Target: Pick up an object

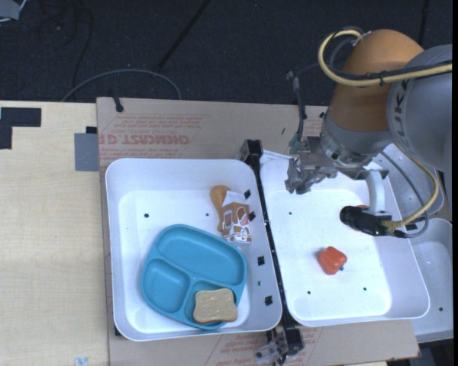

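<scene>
Cardboard sheeting, brown with red printed letters (149, 132), lies on the pale wooden worktop (38, 227) and carries two shallow white bins side by side. The left white bin (126, 204) holds most of the things. The right white bin (366, 296) sits just beside it, and a black clamp bar (261, 219) runs between the two.

The grey arm with the orange band (374, 75) reaches in from the right and hangs over the far part of the right bin. Its gripper (299, 180) points down near the far left corner of that bin, and nothing is seen between its fingers; how wide they stand I cannot tell at this size.

In the left bin a blue plastic tray with three compartments (187, 269) lies flat in the near half. A tan slice of toy bread (215, 306) rests in its near right compartment. Beyond the tray, a small white packet with red print (236, 223) lies near the right wall, and a small orange-brown toy piece (219, 197) touches its far side.

In the right bin a small red rounded object (331, 260) lies alone on the floor, well apart from the gripper.
</scene>
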### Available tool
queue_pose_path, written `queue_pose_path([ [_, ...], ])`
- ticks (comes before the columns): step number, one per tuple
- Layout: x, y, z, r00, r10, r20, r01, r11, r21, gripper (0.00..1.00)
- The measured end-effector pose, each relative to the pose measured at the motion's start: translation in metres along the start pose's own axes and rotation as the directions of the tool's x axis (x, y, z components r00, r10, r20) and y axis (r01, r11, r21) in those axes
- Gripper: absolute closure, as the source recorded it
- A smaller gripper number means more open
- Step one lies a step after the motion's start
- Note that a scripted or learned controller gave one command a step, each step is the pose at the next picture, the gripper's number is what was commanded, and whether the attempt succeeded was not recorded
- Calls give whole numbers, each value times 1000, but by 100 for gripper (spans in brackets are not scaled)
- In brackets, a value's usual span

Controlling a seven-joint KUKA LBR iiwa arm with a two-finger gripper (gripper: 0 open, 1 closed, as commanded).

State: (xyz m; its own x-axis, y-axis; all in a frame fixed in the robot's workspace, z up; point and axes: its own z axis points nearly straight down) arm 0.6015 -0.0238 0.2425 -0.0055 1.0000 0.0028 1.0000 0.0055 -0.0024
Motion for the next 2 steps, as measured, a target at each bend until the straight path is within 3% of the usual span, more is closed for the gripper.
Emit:
queue_pose_path([
  [1, 56, 10, -2, 1000, 0, 1, 0, 1000, -1, 100],
  [2, 110, 1, 10, 1000, 1, 1, -1, 1000, 3, 100],
])
